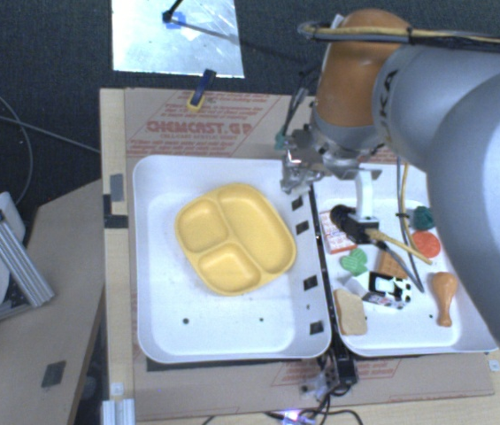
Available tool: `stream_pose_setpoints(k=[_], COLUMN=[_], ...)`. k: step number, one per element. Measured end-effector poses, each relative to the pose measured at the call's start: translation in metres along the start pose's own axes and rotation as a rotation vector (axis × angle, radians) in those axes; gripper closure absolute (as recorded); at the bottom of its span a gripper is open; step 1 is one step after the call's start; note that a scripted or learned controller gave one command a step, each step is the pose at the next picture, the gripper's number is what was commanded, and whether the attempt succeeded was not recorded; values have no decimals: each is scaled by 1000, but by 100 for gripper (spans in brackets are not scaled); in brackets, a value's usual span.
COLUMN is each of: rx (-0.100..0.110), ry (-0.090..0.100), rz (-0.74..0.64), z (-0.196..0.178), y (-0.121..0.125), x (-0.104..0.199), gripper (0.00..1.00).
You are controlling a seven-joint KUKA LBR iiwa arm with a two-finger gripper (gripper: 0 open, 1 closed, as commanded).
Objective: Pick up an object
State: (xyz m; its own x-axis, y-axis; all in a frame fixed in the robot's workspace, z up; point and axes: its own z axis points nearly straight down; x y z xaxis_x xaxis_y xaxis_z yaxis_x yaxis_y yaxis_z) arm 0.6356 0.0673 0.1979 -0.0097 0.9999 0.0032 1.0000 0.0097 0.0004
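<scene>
In left bin (157, 264), yellow tray (234, 237); right bin (462, 330), cluttered toys (389, 264)

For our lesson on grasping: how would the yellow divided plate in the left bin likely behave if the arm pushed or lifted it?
The yellow divided plate looks like rigid moulded plastic, so it is probably stiff and light. Lying flat on the left bin's smooth floor, it would likely slide rather than roll or tip. Its broad, shallow form suggests only the raised rim offers the jaws a hold.

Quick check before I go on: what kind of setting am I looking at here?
Probably a robotics lab bench, not a kitchen: two white bins on cardboard, toy food like a drumstick beside a yellow divided plate, loose cables and aluminium framing.
</scene>
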Motion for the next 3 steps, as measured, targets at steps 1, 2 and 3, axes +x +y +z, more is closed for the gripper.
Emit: stream_pose_setpoints(k=[1,2,3], rx=[3,0,-10], ry=[-2,0,1], rz=[9,1,1], z=[-16,-40,-130], y=[-88,-122,-112], x=[-2,43,79], gripper=[100,100,100])
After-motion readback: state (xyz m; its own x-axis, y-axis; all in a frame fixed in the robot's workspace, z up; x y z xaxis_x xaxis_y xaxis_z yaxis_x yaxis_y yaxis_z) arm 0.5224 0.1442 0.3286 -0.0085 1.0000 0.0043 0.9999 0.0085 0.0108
